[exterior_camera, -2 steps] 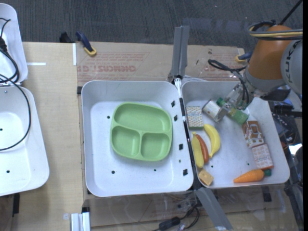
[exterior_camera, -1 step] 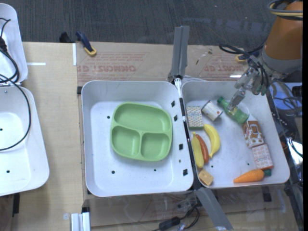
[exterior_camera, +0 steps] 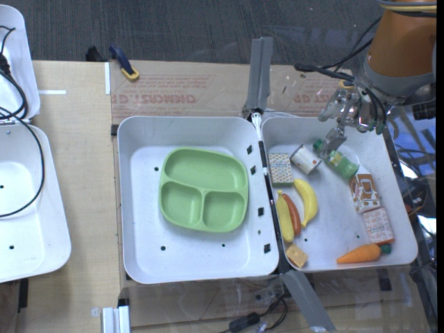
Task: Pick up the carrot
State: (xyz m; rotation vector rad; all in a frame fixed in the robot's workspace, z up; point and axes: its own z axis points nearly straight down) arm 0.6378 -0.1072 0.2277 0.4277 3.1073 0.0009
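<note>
Carrot (exterior_camera: 360,254) in right bin (exterior_camera: 401,186)

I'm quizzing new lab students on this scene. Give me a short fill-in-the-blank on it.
1. The carrot lies in the ___ bin.
2. The green tray has ___ compartments.
3. The gripper hovers over the right bin's ___ end.
Missing words: right; three; far

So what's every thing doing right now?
Carrot: lying flat in the right bin's near corner, untouched.
Gripper: hanging over the bin's far end, nowhere near the carrot.
Green plate: right way up in the left bin.
Banana: lying flat, unpeeled.
</note>
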